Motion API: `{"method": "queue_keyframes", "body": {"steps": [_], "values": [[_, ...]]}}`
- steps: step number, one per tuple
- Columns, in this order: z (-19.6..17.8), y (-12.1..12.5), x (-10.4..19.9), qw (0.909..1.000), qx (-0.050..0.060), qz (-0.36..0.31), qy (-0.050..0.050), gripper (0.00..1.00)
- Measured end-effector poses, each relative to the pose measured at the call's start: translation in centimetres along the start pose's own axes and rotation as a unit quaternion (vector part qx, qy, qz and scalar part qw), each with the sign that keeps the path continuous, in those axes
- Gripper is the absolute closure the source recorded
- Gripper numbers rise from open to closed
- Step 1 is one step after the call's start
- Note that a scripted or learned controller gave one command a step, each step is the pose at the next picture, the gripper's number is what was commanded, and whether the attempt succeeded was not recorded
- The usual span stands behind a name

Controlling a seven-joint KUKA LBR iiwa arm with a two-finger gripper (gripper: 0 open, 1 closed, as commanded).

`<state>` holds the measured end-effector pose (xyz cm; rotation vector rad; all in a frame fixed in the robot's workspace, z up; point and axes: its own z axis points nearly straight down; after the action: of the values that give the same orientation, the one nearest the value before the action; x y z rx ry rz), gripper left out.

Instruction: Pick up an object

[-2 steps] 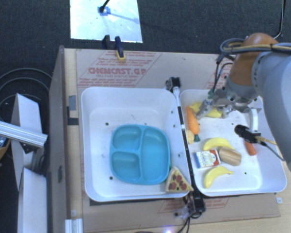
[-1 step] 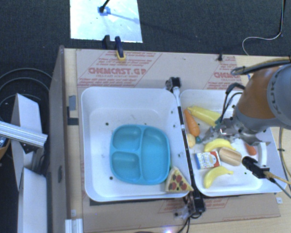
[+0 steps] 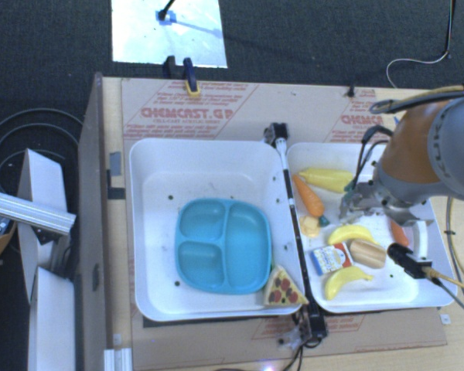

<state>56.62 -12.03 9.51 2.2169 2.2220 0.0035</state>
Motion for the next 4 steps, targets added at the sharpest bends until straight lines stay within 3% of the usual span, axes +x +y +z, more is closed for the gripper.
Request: {"method": "queue_keyframes", "body": {"steps": [1,2,3,4], "values": [[0.0,0.0,0.0,1.0000,0.000,0.000,0.000,0.00],[0.8,8.8,1.0,0.9999,0.013,-0.003,-0.001,0.00],[0.0,8.5,0.8,0.9999,0.017,-0.002,0.000,1.00],[-0.1,8.6,0.9,0.9999,0.015,-0.003,-0.001,0.00]]}}
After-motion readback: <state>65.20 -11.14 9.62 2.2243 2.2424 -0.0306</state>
